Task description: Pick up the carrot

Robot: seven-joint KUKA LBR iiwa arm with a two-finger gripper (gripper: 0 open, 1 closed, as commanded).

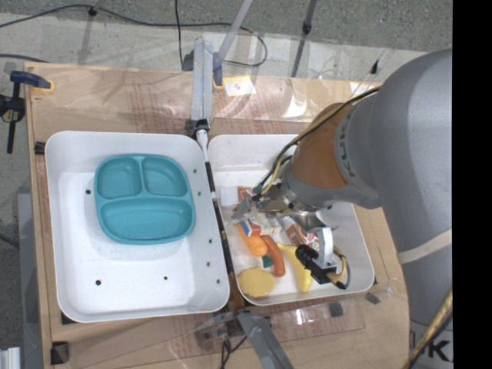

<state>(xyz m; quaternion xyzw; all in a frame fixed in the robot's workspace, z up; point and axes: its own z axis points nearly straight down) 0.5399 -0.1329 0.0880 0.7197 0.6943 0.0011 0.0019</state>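
The light is bright and even, and it seems to come from above. The two white bins [131,298] shine almost pure white, so their edges are hard to see. The clear plastic on the bench [154,98] has pale glare streaks near the top. Soft, faint shadows lie under the teal plate [144,198]. The big grey arm [407,152] looks slightly blurry. Small things look grainy.

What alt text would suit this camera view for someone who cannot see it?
A grey robot arm reaches into the right bin, its gripper just above a carrot among toy foods. The left bin holds a teal divided plate.
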